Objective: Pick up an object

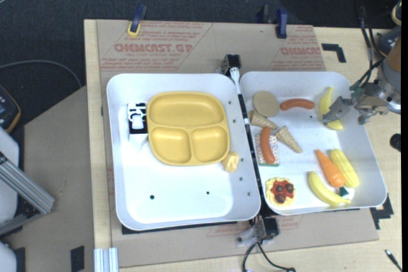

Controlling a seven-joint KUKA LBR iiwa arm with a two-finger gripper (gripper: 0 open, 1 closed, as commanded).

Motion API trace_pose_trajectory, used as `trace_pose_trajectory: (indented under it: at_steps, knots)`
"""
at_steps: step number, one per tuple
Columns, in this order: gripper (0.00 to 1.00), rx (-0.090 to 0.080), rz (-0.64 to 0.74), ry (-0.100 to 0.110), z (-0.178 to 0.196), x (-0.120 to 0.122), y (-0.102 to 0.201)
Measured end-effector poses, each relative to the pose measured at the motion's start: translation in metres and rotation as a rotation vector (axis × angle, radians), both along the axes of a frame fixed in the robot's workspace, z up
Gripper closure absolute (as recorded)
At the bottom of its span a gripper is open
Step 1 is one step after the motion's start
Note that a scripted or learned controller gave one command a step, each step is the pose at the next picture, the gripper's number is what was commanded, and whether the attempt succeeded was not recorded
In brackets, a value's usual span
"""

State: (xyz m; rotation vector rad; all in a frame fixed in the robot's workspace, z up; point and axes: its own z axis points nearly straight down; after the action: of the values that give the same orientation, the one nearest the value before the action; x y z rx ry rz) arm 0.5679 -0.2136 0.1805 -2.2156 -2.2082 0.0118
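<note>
Just right of the small banana (327,100), the gripper (336,113) hung poised to grab it; finger state impossible to tell

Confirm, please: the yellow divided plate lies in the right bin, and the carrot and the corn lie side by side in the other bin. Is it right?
One thing is wrong. The camera view shows the yellow divided plate in the left bin, not the right one. The carrot and the corn do lie side by side in the other bin, the right bin.
</note>
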Motion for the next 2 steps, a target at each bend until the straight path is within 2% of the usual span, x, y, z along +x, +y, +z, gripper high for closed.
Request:
trace_pose_trajectory:
  at_steps: [1, 2]
  knots:
    - [0.00, -0.004, 0.003, -0.014, 0.008, 0.004, 0.000]
    - [0.00, -0.003, 0.003, -0.009, -0.040, 0.005, -0.008]
